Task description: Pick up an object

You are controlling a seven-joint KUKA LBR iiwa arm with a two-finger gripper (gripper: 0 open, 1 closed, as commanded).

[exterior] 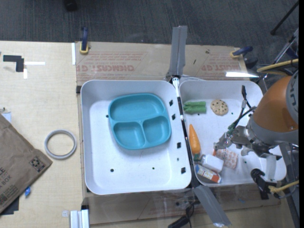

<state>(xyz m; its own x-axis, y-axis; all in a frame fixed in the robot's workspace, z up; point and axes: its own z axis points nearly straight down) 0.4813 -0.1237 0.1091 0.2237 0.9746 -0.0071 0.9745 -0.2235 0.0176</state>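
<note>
The gripper (pixel 227 144) hangs low over a crinkly snack packet (pixel 230 157). I cannot tell its state. The packet looks light and soft, so pinch its middle.

Bench (pixel 38 94) with two bins (pixel 90 127), tape ring (pixel 61 143)

The arm (pixel 278 110) runs off the right edge, its orange band covering part of the right bin (pixel 209 85). The gripper (pixel 227 144) blurs into the packets (pixel 216 165) below it; their print's unreadable. A cardboard box (pixel 16 163) gets cut off at left.
</note>
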